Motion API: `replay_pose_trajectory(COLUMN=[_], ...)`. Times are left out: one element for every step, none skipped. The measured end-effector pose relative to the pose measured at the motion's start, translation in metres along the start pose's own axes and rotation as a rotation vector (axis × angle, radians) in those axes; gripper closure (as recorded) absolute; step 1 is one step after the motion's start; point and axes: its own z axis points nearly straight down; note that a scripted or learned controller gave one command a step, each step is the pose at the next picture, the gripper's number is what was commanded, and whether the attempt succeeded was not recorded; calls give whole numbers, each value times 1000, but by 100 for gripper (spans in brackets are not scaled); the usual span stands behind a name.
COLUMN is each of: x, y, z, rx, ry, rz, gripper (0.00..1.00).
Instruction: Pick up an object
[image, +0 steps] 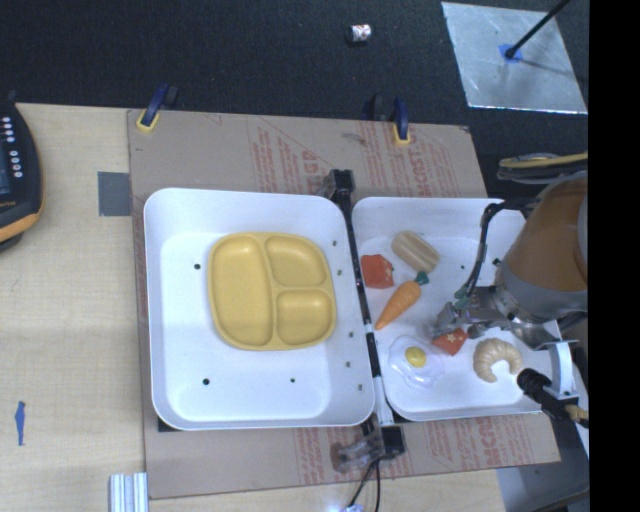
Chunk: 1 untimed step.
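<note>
Camera view from above: we see two white bins side by side. The left bin (175, 390) holds a yellow divided plate (271, 290). In the right bin (470, 405) lie a carrot (398, 301), a red piece (376, 270), a bread roll (414, 249), a fried egg (415, 357) and a croissant (494, 357). The gripper (449, 330) sits low over a small red item (450, 342), touching or just above it; we cannot tell its state.

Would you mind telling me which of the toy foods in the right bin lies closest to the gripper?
The small red piece, right at the gripper. The croissant is a little farther; the fried egg, carrot and bread roll farther off.
</note>
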Motion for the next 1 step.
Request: replay_pose_trajectory(x=[81], y=[43], z=[-85], rx=[-12], ry=[2], rz=[-9], gripper=[100])
